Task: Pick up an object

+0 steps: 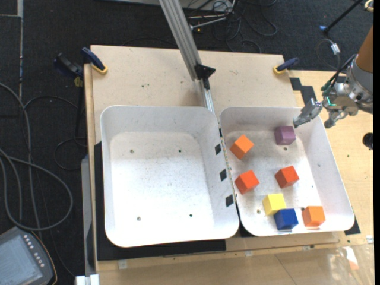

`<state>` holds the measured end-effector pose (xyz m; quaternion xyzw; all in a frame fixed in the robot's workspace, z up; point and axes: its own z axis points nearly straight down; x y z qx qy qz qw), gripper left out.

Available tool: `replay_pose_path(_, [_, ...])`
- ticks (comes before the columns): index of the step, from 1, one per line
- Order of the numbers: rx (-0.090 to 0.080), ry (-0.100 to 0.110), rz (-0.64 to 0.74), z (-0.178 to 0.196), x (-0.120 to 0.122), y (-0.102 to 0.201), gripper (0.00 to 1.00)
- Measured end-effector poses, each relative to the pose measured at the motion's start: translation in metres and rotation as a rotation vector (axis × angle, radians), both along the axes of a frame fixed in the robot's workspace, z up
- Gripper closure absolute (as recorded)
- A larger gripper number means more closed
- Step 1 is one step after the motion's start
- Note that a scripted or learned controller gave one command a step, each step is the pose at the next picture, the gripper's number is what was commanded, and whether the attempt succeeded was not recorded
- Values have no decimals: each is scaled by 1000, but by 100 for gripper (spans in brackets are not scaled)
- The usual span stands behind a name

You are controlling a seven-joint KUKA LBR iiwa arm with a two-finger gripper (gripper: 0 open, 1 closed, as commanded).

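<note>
Gripper (319, 113) sits over the top right rim of the right bin (332, 165), two fingers spread apart, nothing between them. One finger (306, 114) points down-left toward the purple cube (285, 135), close but not touching. Arm enters from the right edge, only the wrist in frame.

Right bin: seven small cubes, matte, look like foam or painted wood. Orange cube (241, 146) upper left, near the divider side. Second orange cube (246, 181) below it. Red-orange cube (287, 176) mid-right. Yellow cube (274, 203) and blue cube (286, 219) touching, blue just below-right of yellow. Last orange cube (313, 216) just beside blue, near the bottom right rim. Purple cube stands apart from the rest, open floor around it on all sides; top wall is near. Centre of the bin between cubes has free space too.

Left bin (113, 159): white, shallow, rounded corners, speckled floor, a few dark dots. Both bins glossy plastic, touching along the middle.

Bench (148, 76) is pale wood board, clamps (95, 60) at the top corners. Slanted metal rail (178, 25) runs down to the bins' joint.
</note>
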<state>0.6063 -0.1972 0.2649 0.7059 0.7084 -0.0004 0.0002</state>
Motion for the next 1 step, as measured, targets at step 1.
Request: replay_pose_path(1, [1, 3, -4, -43, 0, -2, 0])
